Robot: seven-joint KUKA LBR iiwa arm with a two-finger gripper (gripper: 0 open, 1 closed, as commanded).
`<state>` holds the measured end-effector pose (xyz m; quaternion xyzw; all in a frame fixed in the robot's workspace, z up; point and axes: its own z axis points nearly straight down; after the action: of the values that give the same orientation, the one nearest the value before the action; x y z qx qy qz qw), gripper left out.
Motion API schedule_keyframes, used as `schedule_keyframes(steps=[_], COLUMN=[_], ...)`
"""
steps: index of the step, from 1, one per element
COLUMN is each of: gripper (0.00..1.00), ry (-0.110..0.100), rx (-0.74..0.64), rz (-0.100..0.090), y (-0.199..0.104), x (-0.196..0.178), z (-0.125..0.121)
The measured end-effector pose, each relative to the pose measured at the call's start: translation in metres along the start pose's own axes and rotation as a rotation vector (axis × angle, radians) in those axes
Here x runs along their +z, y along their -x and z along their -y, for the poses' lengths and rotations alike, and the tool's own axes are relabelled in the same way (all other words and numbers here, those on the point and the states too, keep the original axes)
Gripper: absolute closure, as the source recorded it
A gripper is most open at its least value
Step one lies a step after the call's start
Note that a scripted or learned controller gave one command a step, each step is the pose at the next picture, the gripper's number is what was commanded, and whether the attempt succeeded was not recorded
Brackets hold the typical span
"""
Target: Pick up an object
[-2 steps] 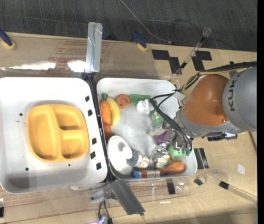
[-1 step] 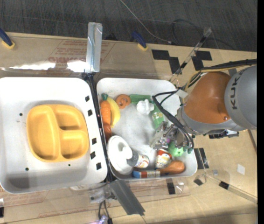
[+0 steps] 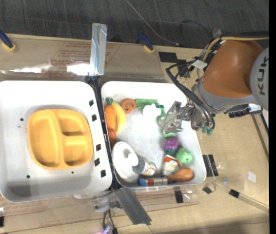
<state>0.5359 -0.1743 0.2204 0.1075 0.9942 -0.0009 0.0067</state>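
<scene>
Along the near wall of the right bin (image 3: 196,145) lie a marker (image 3: 152,181), a brown oblong item (image 3: 181,174), a small bottle (image 3: 170,165) and a white bowl (image 3: 124,159), with a green ball (image 3: 184,156) and a purple toy (image 3: 171,143) just behind them. Directly above the purple toy, the gripper (image 3: 173,121) hangs over the bin's right-centre, reaching in from the right beneath the orange band (image 3: 228,72), wrist angled down and left; nothing is seen between its fingers, and their spread cannot be determined. Farther back sit a white piece (image 3: 151,112), a green frame (image 3: 150,103), an orange ball (image 3: 128,105) and a yellow-orange fruit (image 3: 112,118); the left bin (image 3: 11,130) carries a yellow divided tray (image 3: 60,137).
</scene>
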Motion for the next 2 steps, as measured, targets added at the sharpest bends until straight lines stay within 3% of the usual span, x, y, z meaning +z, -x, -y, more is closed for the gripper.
schedule_keyframes(steps=[1, 2], gripper=[1.0, 1.0], ry=[-0.001, 0.0], rx=[0.091, 0.258], rz=[-0.003, -0.001], y=[-0.054, 0.016], x=[0.117, -0.051], z=[0.002, -0.028])
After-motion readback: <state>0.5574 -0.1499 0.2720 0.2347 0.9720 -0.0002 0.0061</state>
